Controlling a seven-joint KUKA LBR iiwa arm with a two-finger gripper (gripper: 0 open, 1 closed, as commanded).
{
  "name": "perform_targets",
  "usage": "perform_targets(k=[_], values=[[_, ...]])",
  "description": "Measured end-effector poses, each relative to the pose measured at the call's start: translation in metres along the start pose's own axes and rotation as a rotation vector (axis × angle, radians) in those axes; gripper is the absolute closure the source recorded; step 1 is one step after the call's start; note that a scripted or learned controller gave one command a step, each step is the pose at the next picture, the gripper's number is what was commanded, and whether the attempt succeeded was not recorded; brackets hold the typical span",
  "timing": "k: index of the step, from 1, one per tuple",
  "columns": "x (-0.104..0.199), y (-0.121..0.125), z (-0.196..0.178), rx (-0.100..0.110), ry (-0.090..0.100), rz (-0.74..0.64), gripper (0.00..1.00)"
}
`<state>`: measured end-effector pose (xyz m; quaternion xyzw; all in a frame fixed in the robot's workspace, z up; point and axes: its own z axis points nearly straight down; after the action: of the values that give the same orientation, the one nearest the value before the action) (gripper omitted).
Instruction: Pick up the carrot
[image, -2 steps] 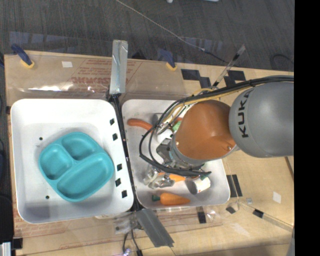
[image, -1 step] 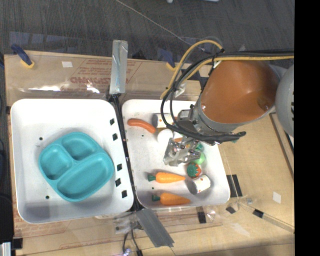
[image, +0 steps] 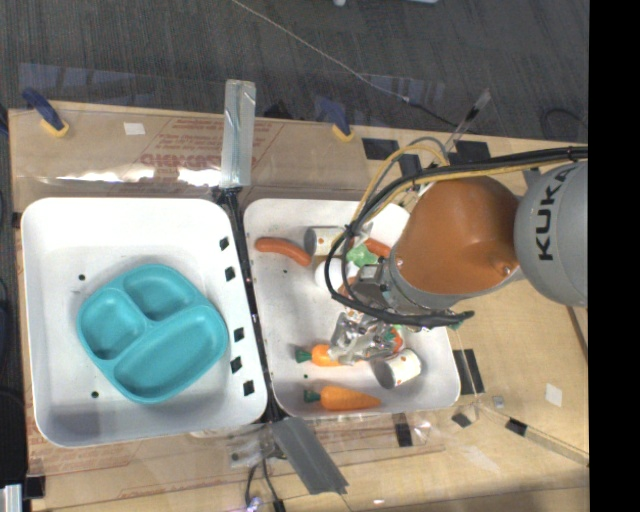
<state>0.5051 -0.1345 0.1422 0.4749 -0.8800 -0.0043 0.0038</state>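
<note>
Two shallow white plastic bins w/ rounded corners sit side by side on the wooden bench (image: 100, 140). Left bin (image: 50, 300) holds a teal divided plate (image: 150, 330), smooth, three compartments. Right bin (image: 290, 390) is cluttered. A carrot (image: 345, 399) lies near its front wall: tapered, matte orange, green stub at its left end, flat on the bin floor. A smaller orange piece w/ green tip (image: 318, 354) sits just behind it, close to the metal tool (image: 362, 340). Can't tell if the tool is clenched or released, too much glare and wiring. A curved sausage-like orange-red thing (image: 283, 250) lies toward the back, a small white cylinder cup (image: 397, 369) on its side by the tool. Arm's orange band (image: 455, 235) is glossy, domed.
</note>
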Motion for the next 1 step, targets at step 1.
perform_targets(k=[1], values=[[-0.0005, 0.0279, 0.0481, 0.022, -0.014, 0.255, 1.0]])
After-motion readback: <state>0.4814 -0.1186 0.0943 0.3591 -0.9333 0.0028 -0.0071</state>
